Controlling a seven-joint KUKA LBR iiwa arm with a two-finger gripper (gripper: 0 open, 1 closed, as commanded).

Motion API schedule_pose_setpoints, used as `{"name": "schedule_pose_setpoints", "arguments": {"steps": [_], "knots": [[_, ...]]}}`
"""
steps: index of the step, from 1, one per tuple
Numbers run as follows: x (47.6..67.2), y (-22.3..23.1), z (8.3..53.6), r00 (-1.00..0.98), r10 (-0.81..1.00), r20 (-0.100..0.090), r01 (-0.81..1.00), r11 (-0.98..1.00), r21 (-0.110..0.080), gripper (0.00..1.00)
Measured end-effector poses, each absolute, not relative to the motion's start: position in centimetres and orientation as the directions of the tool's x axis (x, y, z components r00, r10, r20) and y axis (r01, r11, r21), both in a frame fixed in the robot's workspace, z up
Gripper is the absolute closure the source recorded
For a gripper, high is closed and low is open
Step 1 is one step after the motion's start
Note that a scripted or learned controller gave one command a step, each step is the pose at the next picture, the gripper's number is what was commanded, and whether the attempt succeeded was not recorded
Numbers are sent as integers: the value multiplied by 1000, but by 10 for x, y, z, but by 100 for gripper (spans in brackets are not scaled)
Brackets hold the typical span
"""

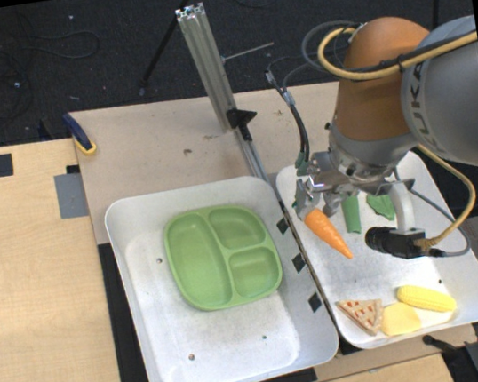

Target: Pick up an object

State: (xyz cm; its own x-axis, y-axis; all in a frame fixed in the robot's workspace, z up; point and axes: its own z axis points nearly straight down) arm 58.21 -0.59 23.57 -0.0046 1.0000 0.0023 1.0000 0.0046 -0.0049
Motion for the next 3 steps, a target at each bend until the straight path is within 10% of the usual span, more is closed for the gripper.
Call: {"name": "schedule_pose_setpoints", "arguments": {"steps": [2,3], "knots": [[584,95,215,-5,1000,2,1000,5,-8,100],[585,93,216,-2,1000,0,1000,2,-7,0]]}}
